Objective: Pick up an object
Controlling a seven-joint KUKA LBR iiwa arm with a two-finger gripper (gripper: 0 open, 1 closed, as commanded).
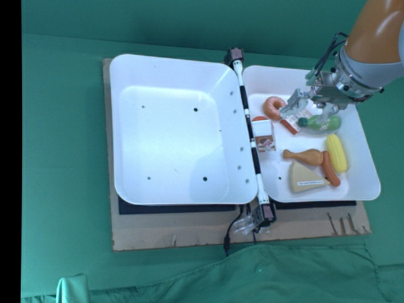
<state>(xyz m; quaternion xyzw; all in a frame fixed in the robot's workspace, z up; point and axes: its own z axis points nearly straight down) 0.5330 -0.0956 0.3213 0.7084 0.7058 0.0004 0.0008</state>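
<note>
The gripper hangs low over the right bin, its clear fingers spread apart around nothing. A green bottle lies in that bin just below the fingertips, a pink shrimp just beside them toward the left bin. Nearer the right bin's front rim lie a drumstick, corn and a cheese wedge.

Arm reached in from the right, wrist bent downward

The grey arm is seen entering at the upper right, with its orange band lying above and behind the wrist. The wrist is angled down and to the left, so that the gripper is carried at its lower-left end. The fingers are pointed downward and leftward; their spacing cannot be made out against the clutter beneath them
</note>
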